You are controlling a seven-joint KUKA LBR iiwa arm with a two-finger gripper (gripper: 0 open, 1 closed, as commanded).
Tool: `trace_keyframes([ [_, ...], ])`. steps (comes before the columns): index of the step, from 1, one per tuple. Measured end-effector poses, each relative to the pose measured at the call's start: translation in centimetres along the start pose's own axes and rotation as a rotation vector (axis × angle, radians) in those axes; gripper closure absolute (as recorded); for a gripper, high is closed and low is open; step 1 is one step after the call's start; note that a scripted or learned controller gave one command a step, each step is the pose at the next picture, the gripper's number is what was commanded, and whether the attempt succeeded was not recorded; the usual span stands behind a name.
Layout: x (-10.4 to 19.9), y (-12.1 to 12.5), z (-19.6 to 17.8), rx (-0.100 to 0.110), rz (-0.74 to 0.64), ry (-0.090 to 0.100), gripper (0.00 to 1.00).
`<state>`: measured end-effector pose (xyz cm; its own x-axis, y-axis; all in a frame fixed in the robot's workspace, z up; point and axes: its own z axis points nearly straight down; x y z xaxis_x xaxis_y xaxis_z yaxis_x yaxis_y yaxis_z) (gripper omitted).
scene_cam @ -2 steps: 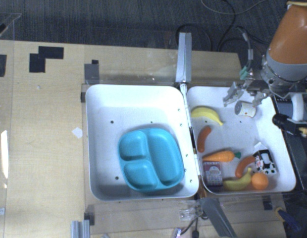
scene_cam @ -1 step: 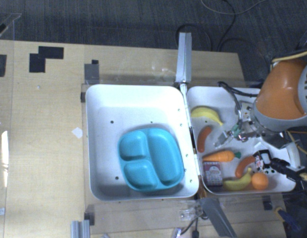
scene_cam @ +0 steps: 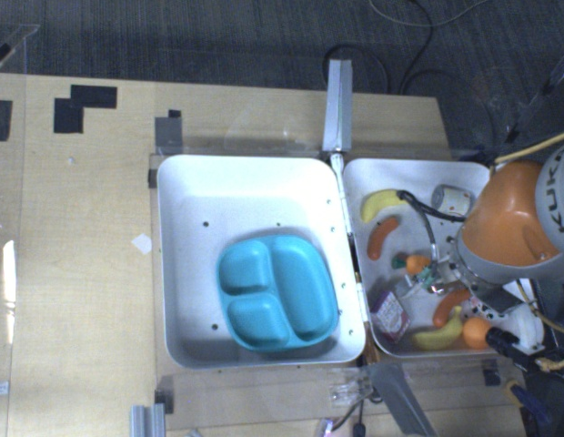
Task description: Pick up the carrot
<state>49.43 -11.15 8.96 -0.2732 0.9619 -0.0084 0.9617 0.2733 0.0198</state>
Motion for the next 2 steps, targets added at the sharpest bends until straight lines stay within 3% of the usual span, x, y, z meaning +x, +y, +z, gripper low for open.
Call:
trace_keyframes([
  [1,0.0,0.3,-1.0,-0.004,-0.003,0.001,1.00],
  [2,1.9,9.3,-9.3,0.016,0.118,0.006,1.00],
])
